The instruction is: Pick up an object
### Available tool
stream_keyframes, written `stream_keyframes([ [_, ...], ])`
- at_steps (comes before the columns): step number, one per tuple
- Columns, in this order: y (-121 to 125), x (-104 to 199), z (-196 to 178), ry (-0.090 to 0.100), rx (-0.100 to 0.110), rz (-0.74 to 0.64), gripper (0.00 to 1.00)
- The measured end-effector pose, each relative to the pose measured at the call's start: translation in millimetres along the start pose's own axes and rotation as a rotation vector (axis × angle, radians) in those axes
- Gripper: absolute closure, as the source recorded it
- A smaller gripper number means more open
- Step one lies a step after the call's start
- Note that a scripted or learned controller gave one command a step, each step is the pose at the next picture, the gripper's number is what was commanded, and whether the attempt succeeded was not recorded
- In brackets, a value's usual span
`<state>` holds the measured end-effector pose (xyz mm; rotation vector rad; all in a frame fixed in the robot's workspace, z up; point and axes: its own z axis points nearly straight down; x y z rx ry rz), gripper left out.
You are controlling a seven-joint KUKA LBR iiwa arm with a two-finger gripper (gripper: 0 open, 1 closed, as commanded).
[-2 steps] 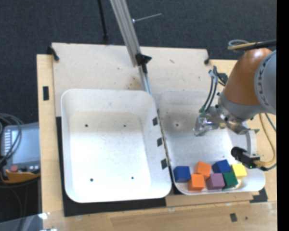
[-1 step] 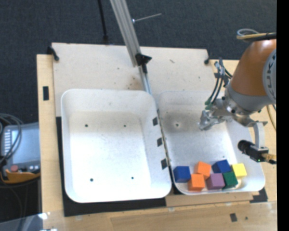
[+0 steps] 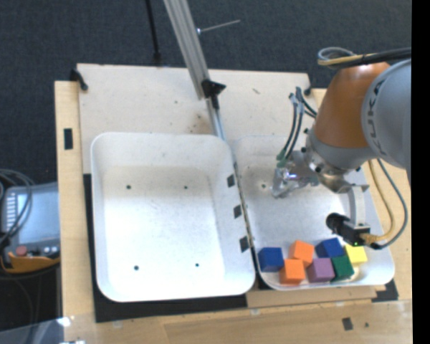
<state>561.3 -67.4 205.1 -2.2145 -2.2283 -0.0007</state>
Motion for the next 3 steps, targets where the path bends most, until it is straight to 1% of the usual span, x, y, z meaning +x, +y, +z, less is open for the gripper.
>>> stream_keyframes([
  [2,-13.8,89.1,-23.6,0.002,-0.003,-0.002,1.0],
  [3,-25.6,136.6,-28.0,0.002,0.001,-0.002,1.0],
])
